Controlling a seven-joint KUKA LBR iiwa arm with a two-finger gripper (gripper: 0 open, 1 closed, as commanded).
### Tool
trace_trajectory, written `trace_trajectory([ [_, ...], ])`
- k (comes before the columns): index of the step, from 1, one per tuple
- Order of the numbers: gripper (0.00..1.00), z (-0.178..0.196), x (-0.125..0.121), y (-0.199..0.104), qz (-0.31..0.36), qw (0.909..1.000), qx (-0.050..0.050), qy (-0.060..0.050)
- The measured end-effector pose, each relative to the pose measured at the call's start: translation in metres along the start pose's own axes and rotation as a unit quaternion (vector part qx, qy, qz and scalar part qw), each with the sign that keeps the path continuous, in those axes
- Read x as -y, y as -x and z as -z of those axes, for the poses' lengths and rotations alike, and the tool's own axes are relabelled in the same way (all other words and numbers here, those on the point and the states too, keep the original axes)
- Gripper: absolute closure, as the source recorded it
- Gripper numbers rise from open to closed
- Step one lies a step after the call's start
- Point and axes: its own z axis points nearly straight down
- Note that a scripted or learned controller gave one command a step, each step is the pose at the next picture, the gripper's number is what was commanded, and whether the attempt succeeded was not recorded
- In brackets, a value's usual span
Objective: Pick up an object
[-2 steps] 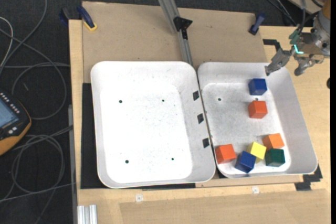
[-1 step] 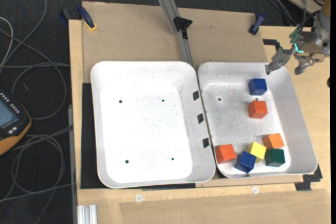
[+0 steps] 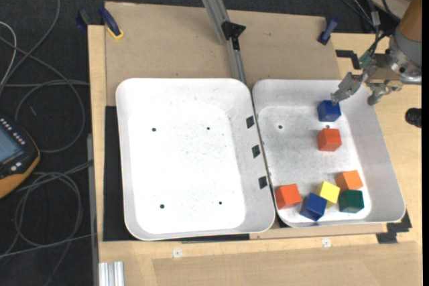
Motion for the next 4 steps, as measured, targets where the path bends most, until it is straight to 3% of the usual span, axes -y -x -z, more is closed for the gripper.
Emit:
trace_trajectory([
  [2,0.0,-0.107,0.007,-0.002,0.0,1.0,-0.001,-0.001],
  [3,1.0,-0.092,0.005,-0.001,0.0,1.0,0.0,0.004],
  [4,1.0,-0.044,0.009,-0.006,0.001,1.0,0.001,0.006],
])
